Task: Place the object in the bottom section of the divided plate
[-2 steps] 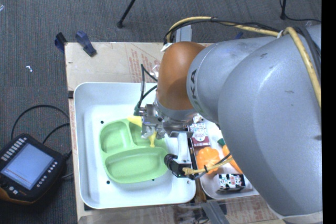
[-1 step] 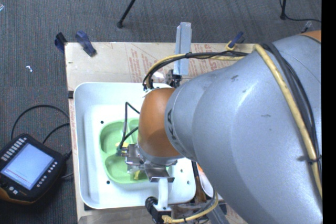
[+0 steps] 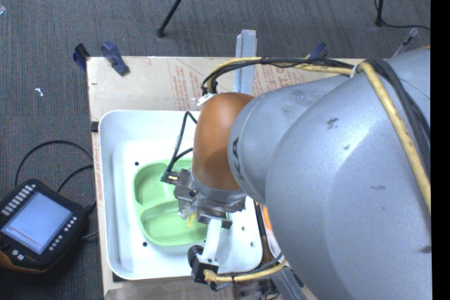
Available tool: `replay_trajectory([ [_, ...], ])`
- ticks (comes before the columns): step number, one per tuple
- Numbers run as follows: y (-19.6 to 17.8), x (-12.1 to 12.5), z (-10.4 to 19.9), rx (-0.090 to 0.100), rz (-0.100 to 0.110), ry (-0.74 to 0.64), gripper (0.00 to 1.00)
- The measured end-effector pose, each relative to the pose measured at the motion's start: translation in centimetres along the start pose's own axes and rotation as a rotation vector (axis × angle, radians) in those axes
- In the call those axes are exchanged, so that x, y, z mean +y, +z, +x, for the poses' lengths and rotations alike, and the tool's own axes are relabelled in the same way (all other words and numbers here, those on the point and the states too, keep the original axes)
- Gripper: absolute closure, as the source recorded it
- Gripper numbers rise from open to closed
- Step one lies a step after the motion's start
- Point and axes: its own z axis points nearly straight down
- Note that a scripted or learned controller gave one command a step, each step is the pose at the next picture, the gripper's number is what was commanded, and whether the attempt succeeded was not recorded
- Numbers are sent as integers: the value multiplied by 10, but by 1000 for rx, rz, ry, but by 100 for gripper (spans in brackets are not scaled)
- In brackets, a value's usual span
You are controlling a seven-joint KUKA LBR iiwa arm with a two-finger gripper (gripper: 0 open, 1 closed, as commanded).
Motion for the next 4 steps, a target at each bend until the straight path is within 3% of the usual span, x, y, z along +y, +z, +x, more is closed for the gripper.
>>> replay_trajectory([
  [1, 18, 28, 2, -1, 1, 204, 100],
  [2, 17, 28, 2, -1, 2, 203, 0],
  [3, -5, 31, 36, 0, -1, -25, 0],
  [4, -167, 19, 67, 0, -4, -107, 0],
])
